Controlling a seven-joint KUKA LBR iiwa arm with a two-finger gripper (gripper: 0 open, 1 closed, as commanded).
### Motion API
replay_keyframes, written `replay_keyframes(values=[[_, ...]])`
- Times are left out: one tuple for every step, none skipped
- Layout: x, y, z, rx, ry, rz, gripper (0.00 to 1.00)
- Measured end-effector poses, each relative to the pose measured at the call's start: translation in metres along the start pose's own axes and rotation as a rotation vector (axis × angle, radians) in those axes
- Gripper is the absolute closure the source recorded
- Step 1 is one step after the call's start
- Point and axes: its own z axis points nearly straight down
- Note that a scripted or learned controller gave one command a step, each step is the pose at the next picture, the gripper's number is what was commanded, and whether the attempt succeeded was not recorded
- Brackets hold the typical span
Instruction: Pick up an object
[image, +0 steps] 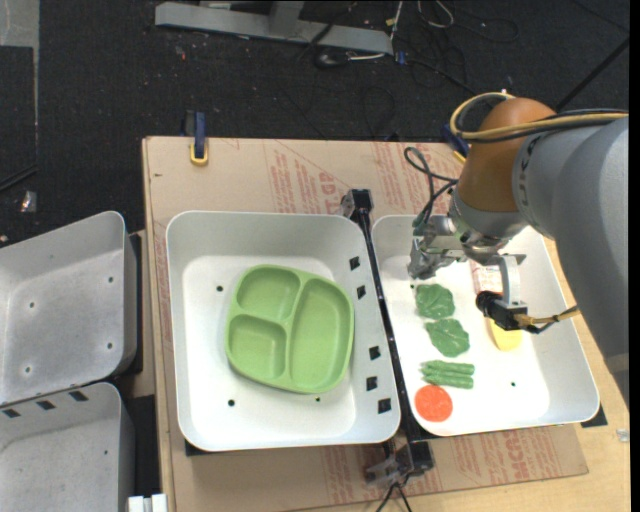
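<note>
In the right bin (560, 400) lie several toy foods: a dark green leafy piece (434, 300), a second green leafy piece (449, 337), a green bean pod (448, 374), an orange-red disc (434, 403) and a yellow block (506, 334). My gripper (427, 262) hangs over the bin's far left part, just above the upper leafy piece. Nothing shows between its fingers. The arm's orange band (497, 150) and grey body cover the bin's far right corner.
The left bin (190, 300) holds a light green divided plate (291, 327). A black divider (375, 300) with clips runs between the two bins. Grey trays (60, 300) lie off the bench to the left. Cables trail near the gripper.
</note>
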Motion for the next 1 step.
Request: replay_keyframes(values=[[0.0011, 0.0072, -0.0631, -0.006, 0.0, -0.004, 1.0]])
